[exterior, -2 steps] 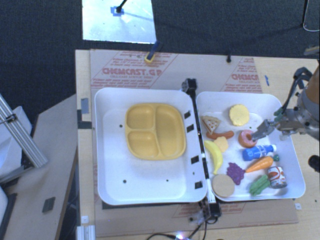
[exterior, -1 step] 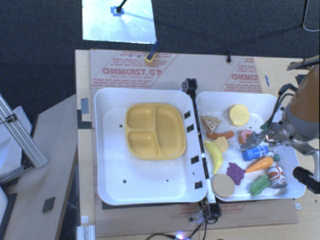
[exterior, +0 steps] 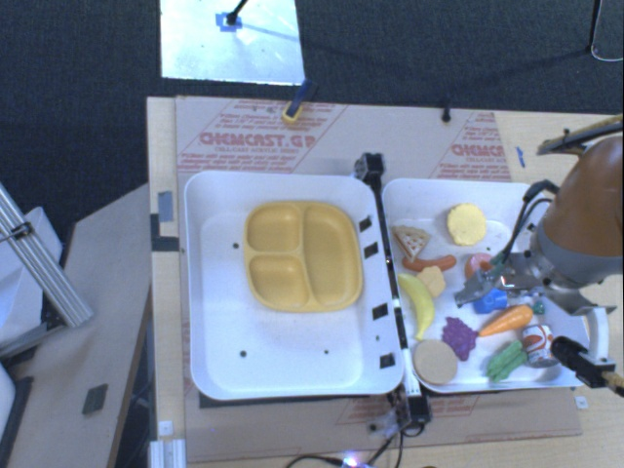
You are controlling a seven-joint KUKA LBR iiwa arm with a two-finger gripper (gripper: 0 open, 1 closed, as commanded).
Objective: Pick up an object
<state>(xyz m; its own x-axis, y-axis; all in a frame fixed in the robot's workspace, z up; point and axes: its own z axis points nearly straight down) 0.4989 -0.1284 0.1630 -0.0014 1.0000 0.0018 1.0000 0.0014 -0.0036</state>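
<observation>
- Fingers of the gripper (exterior: 485, 288): open or closed, can't tell; low over right bin (exterior: 507, 191), above blue toy (exterior: 490, 301).
- Carrot (exterior: 506, 321) at 5 o'clock, crowded; risk: grabs nothing or nudges neighbours.

Grey arm (exterior: 575, 261) — orange band, black cable, metal hand (exterior: 480, 289)
</observation>
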